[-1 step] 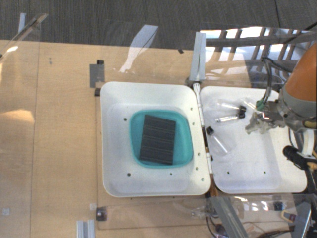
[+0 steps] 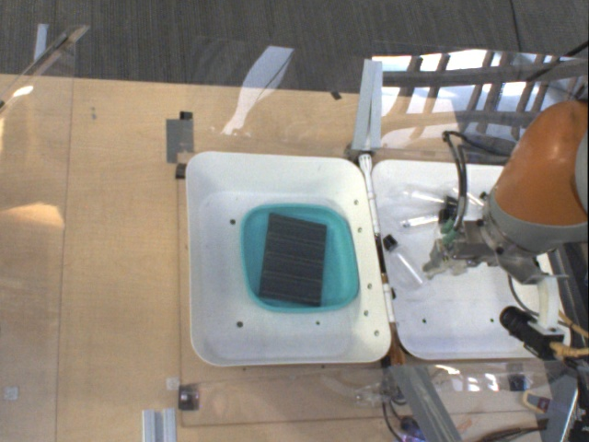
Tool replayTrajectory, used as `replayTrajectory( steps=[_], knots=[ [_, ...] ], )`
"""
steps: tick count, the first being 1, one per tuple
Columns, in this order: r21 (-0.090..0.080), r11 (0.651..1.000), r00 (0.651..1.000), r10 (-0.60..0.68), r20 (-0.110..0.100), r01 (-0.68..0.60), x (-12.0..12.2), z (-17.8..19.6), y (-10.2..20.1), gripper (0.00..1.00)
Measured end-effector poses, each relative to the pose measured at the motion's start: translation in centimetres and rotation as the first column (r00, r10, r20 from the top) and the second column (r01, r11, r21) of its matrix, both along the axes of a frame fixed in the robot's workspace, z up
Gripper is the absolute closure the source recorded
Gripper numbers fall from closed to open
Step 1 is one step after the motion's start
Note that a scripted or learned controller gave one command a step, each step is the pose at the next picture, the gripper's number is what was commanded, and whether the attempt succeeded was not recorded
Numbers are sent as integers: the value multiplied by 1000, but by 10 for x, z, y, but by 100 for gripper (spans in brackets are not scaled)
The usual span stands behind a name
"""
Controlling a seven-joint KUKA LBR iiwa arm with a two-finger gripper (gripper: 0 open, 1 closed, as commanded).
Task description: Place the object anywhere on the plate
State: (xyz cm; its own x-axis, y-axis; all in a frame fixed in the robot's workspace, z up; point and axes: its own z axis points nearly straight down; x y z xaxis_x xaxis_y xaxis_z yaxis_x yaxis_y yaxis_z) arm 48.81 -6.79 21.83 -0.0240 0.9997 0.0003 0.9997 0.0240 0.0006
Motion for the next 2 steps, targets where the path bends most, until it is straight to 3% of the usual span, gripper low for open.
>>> replayTrajectory(
  steps=[1,2],
  knots=[
    [-1,980,980,200,2,-200,44,-12,47,100],
    [-1,980,980,199,2,-199,44,-12,47,0]
  ],
)
